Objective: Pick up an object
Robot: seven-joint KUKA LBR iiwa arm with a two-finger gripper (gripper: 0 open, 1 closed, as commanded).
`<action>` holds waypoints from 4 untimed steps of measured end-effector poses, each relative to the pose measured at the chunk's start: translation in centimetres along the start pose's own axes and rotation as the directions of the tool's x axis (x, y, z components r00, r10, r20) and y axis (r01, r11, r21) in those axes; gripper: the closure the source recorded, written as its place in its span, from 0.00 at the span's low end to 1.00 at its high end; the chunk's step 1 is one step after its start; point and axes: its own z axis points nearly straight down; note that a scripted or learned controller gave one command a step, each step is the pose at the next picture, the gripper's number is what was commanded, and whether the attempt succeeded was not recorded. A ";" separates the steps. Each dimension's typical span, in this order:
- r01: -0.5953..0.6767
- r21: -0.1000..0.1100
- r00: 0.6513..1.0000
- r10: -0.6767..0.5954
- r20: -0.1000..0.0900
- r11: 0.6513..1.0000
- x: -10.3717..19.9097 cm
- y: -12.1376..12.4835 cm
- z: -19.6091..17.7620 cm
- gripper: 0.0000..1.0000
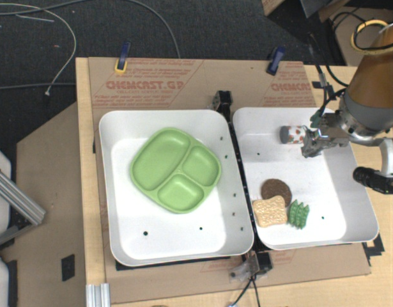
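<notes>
Beside the gripper [309,147] lies a small grey cylinder [291,134].

2 bins sat side by side on the bench [87,171]. In the left bin [113,171] lay a divided plate [176,169], near its middle. In the right bin [349,197], a small cylinder [292,133] lay on its side toward the far edge, with the gripper [311,147] just right of it. Near the front edge sat a round cookie [276,188]; a cracker [269,211] lay just in front of it, touching, and a small ridged toy [299,214] lay just right of the cracker.
</notes>
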 end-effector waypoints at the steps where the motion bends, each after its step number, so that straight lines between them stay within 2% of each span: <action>1: 0.001 0.003 1.000 -0.001 -0.001 1.000 0.0 0.1 -2.3 1.00; 3: 0.006 0.012 1.000 -0.006 -0.006 1.000 11.4 -1.8 -0.1 1.00; 4: 0.004 0.011 1.000 -0.004 -0.005 1.000 15.9 -2.7 0.5 1.00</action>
